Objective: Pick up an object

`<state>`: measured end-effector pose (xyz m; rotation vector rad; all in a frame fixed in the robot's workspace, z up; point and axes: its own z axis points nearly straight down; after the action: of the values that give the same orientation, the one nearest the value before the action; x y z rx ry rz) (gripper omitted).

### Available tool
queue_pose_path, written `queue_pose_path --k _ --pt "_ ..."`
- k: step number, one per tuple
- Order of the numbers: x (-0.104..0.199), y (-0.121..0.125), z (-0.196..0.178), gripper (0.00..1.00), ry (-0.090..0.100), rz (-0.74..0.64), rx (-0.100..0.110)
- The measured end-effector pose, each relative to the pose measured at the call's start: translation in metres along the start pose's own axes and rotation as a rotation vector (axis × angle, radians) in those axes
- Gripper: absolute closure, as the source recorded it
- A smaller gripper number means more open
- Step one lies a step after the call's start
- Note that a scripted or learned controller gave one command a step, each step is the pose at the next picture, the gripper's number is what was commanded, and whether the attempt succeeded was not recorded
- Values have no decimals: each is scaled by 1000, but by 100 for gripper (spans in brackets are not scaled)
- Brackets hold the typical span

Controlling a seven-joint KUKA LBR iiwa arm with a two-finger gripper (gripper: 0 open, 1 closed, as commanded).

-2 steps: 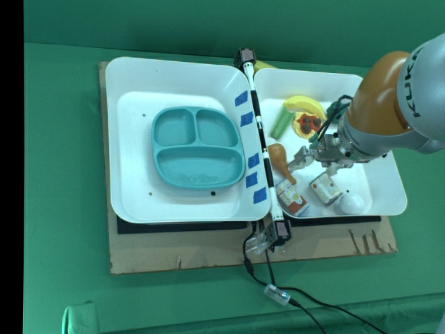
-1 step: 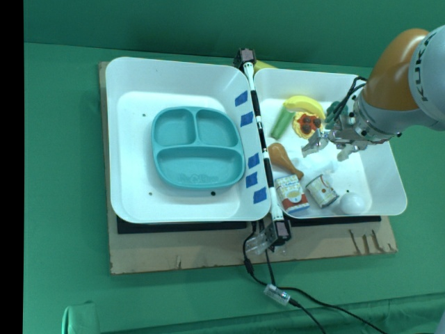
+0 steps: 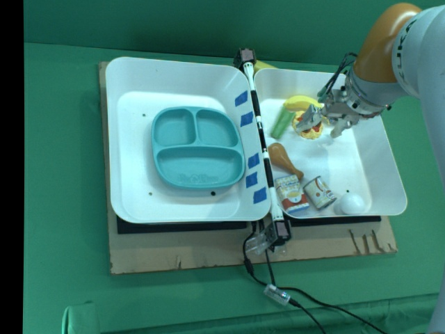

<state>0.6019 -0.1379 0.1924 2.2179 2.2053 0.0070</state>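
Pincer (image 3: pixel 323 122) hung low in the right bin (image 3: pixel 379 160), its fingers spread apart around nothing I could make out, one just beside a small yellow-and-red toy (image 3: pixel 306 125). I saw that toy resting near a banana (image 3: pixel 299 102) and a green stick (image 3: pixel 281 124).

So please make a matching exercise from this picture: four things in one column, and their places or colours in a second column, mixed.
Things:
1. divided plate
2. drumstick
3. egg
4. green stick

Descriptions:
A. white, near the right bin's front right corner
B. teal, in the left bin
C. brown, beside the divider between the bins
D. leaning under the yellow banana

Pairs: 1-B, 2-C, 3-A, 4-D
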Motion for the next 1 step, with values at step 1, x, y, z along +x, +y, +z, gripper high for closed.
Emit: queue_pose_path --k 1 --pt "-3 3 -17 100 -8 6 -16"
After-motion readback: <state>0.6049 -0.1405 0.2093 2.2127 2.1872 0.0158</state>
